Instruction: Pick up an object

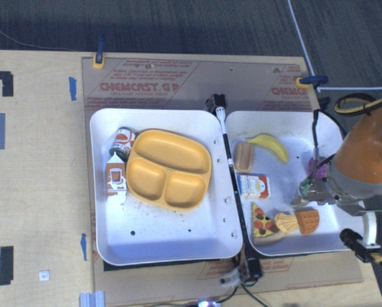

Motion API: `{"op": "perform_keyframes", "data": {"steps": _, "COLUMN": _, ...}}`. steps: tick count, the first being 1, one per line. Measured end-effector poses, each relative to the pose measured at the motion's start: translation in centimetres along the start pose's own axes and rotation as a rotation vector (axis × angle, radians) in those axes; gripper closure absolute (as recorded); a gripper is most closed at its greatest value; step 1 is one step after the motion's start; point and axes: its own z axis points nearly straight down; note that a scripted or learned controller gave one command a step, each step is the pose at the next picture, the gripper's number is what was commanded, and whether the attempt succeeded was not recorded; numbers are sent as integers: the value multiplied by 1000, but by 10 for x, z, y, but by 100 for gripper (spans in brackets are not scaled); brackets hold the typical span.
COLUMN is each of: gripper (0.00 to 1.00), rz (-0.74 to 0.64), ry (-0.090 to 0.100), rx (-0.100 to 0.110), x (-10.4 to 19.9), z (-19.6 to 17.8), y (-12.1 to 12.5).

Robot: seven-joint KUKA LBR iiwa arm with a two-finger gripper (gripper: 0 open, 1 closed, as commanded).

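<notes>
A grey arm with an orange band reaches in from the right over the right bin, 1 of 2 white bins on the bench. Its gripper hangs low near that bin's right side, just above an orange block and a pale food piece; whether the fingers are apart or together cannot be told, since the wrist hides them and the tip is a dark blur. Nothing is seen between them.

Candidates lie close: a banana toward the far wall, a brown bun, a small carton in the middle, and a pizza slice at the near edge. The left bin bears a yellow tray with a can and a box beside it.

The block looks the nearest target. A clean pick probably calls for a straight descent centred on it, closing across its narrow faces and clear of the neighbouring piece.
</notes>
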Motion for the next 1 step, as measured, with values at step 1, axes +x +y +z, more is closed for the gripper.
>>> {"op": "perform_keyframes", "data": {"steps": 1, "gripper": 0, "rz": 0, "ry": 0, "rx": 1, "x": 0, "z": 0, "y": 0}}
